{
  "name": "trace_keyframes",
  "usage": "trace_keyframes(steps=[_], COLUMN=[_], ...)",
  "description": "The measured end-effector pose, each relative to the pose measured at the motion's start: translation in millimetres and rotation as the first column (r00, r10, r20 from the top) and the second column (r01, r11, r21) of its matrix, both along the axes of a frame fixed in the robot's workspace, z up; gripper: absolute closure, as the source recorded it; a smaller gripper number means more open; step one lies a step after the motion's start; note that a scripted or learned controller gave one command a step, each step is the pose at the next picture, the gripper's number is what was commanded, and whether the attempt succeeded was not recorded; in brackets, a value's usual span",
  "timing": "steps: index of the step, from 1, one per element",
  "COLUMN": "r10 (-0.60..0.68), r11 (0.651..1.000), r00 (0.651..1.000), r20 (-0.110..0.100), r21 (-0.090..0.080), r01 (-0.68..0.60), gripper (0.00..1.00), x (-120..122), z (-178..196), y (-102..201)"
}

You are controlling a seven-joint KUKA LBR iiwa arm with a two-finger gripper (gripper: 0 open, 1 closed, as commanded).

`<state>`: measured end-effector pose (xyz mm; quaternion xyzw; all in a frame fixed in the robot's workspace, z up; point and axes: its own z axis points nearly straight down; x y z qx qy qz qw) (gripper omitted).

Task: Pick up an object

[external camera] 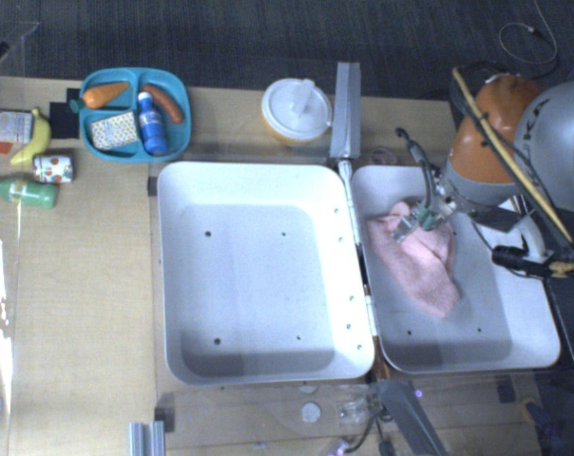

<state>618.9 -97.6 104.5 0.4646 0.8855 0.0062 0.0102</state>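
A crumpled pink cloth (422, 266) lies on the floor of the right bin (520, 326), stretching from the upper left toward the middle. My gripper (424, 218) is down at the cloth's upper edge, touching or just over the fabric, and its tip is partly lost against the folds. The grey arm with its orange band (487, 131) comes in from the upper right above the bin's back corner.
The left bin (258, 274) sits beside the right one, with a metal divider post (344, 112) behind them. On the bench at the back are a white-lidded yellow tub (296, 109), a blue tray of toy food (135, 114), a banana (30, 139), a can (52, 168) and a green bottle (21, 192).
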Motion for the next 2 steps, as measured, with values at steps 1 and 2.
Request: trace_keyframes(steps=[1,2], r10=[-0.280,-0.298], r11=[0.960,0.955], r00=[0.960,0.954], r20=[-0.017,-0.024], r21=[-0.001,-0.001], r01=[0.280,0.298], gripper=[1.00,1.00], x=[13,-3], z=[172,66], y=[4,9])
